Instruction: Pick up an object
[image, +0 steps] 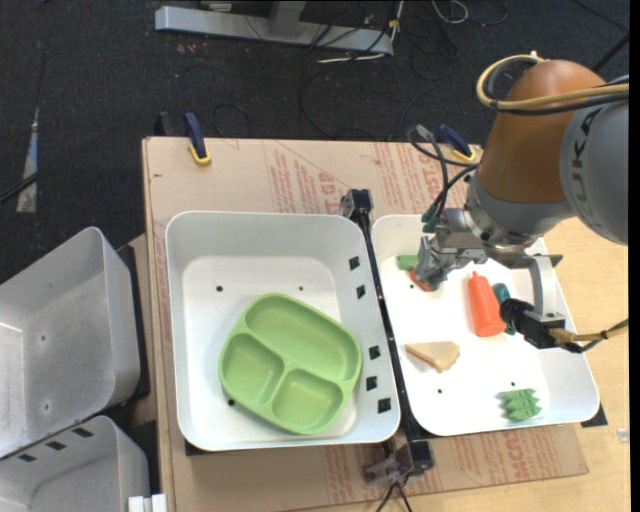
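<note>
White plastic is what I see most of: two shallow bins side by side on the worktop (250, 170), which is a sheet of pale board with red print. The left bin (190, 300) holds a light green divided plate (290, 362), three compartments, lying flat toward the bin's lower middle.

The right bin (570, 390) carries the small things. An orange carrot-shaped piece (485, 305) lies just right of centre in that bin, pointing roughly up and down the frame. A tan wedge (434, 354) sits below and left of it, apart from it. A small green ridged piece (521, 404) rests near the bin's lower right corner, well apart from the rest. At the bin's upper left, a bit of green (405, 263) and a bit of red (428, 284) peek out beside and under the gripper; I cannot tell what they are.

My arm (545, 140) comes in from the upper right of the frame, its orange band large over the bin's top edge. The gripper (432, 272) is down at the upper left of the right bin, right over that red bit. Whether it is clenched or released, I cannot tell from this angle.
</note>
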